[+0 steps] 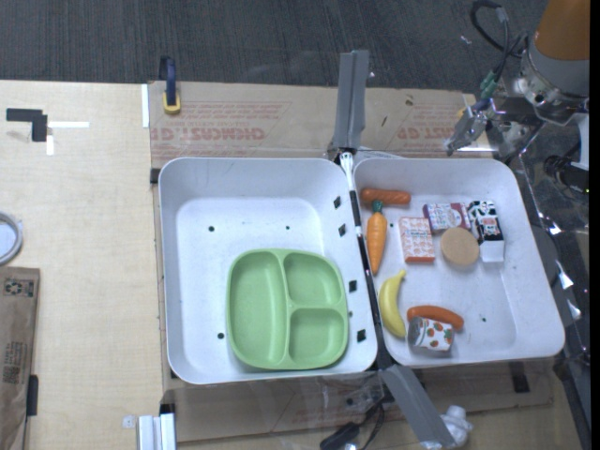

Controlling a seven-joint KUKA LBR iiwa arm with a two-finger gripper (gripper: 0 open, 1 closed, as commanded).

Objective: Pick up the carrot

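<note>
Carrot lies lengthwise at the right bin's left wall, green top toward the back, a sausage just beyond it, a banana just in front. Gripper sits high over the bin's back right corner — can't tell its state, nothing visibly in it. Best approach, I'd judge: come down over the carrot's thick middle, closing across its width — mind the wall.

The table is pale wood on the left. Two white bins are carried side by side on printed cardboard: the left bin and the right bin. A tape roll is seen at the left edge, a brown paper bag nearer.
</note>
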